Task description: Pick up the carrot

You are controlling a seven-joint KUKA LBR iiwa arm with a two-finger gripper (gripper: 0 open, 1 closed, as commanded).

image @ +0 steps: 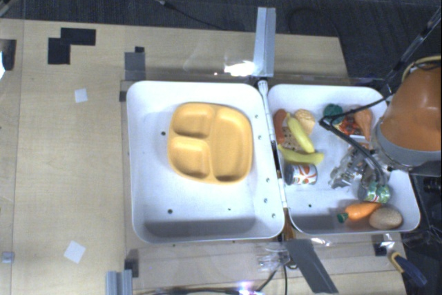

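1. Light wooden bench [62, 169] w/ 2 shallow white plastic bins side by side.
2. Left white bin [148, 169]: holds 1 yellow plastic plate w/ 3 compartments [210, 141], lying flat, roughly centred toward the far half.
3. Right white bin [311, 214]: along its left wall a red sausage-shaped toy [279, 122], a yellow toy banana [299, 135] lying across it, a tan roundish item [305, 118] at the banana's far end, and a small red-and-white can [302, 175] just below the banana.
4. Far side of the right bin: a dark green item [333, 110] beside a reddish-orange item [359, 122]; can't tell what either is.
5. Metal 2-finger gripper [349, 173] hangs over the middle-right of that bin; can't tell if it's apart or together.
6. Orange toy carrot w/ green tip [359, 211] lies in the near right corner area, apart from the gripper, touching a beige potato-shaped toy [385, 218] on its right.
7. Orange band of the grey arm [414, 114] at the right edge.
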